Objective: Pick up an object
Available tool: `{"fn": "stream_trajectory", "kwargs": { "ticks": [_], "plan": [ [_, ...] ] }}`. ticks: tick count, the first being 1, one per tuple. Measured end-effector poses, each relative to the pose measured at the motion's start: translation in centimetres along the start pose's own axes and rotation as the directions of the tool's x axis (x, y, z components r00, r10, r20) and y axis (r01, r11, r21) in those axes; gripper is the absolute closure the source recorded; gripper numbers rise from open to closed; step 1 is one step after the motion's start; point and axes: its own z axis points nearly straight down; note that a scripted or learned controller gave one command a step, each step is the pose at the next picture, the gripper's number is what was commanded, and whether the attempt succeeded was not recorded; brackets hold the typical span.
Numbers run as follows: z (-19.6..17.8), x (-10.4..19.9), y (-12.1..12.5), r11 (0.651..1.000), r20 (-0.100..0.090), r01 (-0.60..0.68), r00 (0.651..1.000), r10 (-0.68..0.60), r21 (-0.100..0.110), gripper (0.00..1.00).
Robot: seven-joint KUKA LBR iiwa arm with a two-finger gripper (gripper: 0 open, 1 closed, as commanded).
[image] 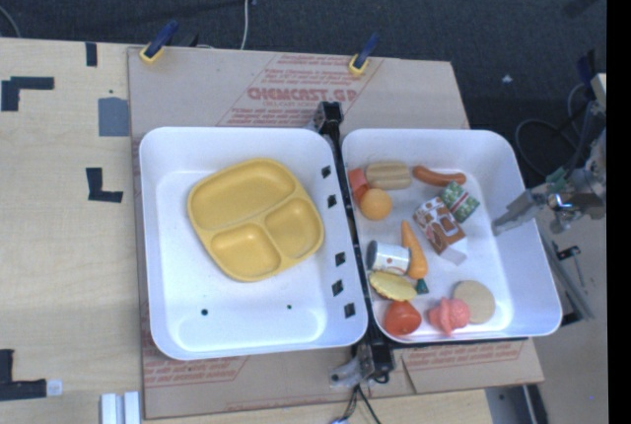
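The gripper (513, 213) sits at the right edge of the frame, just over the right bin's (493, 148) outer rim; how far it is open cannot be told, and nothing shows in its grasp. The pickable things crowd that bin — a hot dog (387, 176), a sausage (440, 176), an orange (375, 204), a carton (441, 220), a carrot (415, 251), a tomato (402, 318), a pink piece (451, 316). The likely trouble is clutter: the carrot, a can (390, 258) and a yellow piece (392, 287) lie touching, so a descent there may nudge neighbours or close on two at once. The rim under the gripper is another hazard on the way in. Bare floor lies right of the carton. The left bin (168, 245) holds a yellow tray (254, 218).
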Motion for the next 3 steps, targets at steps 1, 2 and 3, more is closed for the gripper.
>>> {"fn": "stream_trajectory", "kwargs": {
  "ticks": [1, 2, 3],
  "plan": [
    [18.9, 2.7, 7.8, 1.000, -0.005, 0.004, 1.000, -0.004, 0.000, 0.00],
    [17.2, 2.5, 7.7, 1.000, -0.003, 0.002, 1.000, -0.002, -0.004, 1.00],
    [7.9, 12.6, 12.1, 1.000, 0.000, 0.008, 1.000, -0.008, -0.008, 1.00]
  ]
}}
